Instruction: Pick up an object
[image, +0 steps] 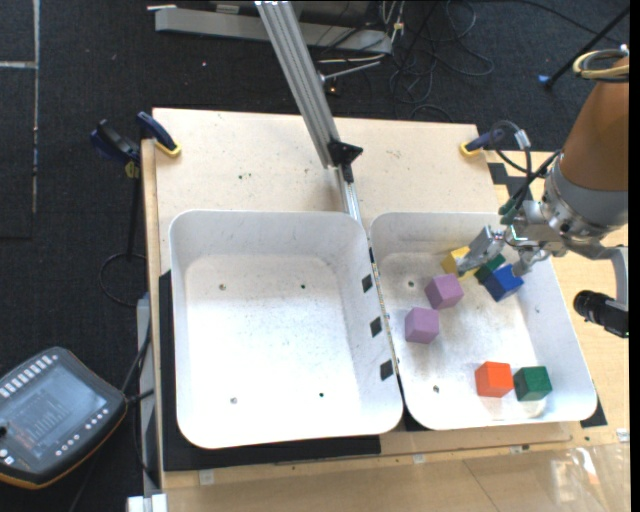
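Camera view: our tool (497, 252) hangs over the far side of the right bin (570, 345), right at the blue block (503, 282) and yellow block (458, 259). We can't tell its opening or any hold. We judge this the approach; next calls for a clean descent. No readable writing.

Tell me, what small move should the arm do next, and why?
Probably lower the hand a little over the blue block, then close. It hovers at the cluster of blue, dark green and yellow blocks, with nothing visibly gripped.
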